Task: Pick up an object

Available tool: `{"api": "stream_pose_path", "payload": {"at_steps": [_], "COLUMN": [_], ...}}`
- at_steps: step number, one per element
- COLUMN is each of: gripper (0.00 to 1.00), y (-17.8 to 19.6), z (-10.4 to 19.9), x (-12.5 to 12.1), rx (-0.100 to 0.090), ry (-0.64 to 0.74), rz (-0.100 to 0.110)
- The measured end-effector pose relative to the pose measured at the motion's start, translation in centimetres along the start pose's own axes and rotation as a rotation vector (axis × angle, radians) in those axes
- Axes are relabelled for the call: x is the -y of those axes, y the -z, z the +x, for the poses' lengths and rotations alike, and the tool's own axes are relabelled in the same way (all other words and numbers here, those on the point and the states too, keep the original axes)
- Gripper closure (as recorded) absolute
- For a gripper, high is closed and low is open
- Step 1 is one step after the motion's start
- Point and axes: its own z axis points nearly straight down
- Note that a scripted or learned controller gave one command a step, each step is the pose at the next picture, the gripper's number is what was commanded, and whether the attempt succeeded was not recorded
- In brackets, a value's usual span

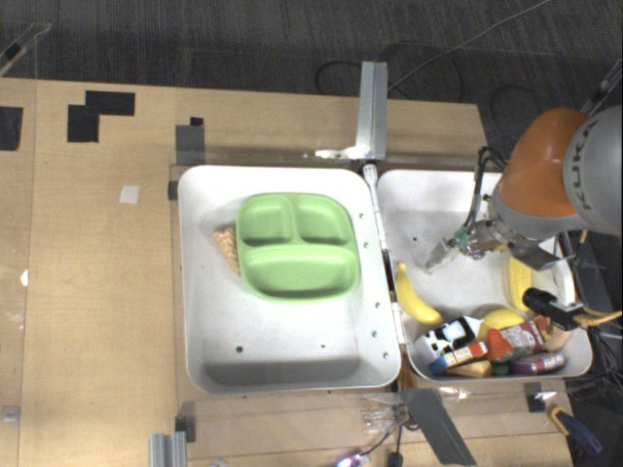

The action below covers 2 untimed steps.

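Observation:
The right bin (428, 202) holds a banana (415, 298) along its left wall and a second yellow fruit (521, 282) near its right wall. Several small items are piled in its near corner: a black-and-white box (449, 337), a red packet (512, 340), a yellow round fruit (500, 319) and a purple item (537, 364). My gripper (450, 249) hangs low over the bare middle of the right bin, up and to the right of the banana. Nothing shows in its grasp. The orange band (537, 175) sits above it.
The left bin (282, 348) bears a green divided plate (295, 244) with a brown speckled item (227, 249) tucked under its left edge. A metal post (373, 115) stands behind the rims where the bins meet. Cables lie near the bench's right side.

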Motion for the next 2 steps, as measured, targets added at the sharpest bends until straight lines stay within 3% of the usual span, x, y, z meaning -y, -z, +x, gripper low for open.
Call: {"api": "stream_pose_path", "payload": {"at_steps": [1, 2], "gripper": [0.00, 0.00], "y": [-0.2, -0.4], "z": [-0.7, -0.1], "x": [-6.1, -8.9], "rx": [-0.002, -0.005], "ry": [0.092, 0.167], "rz": [-0.001, 0.018]}}
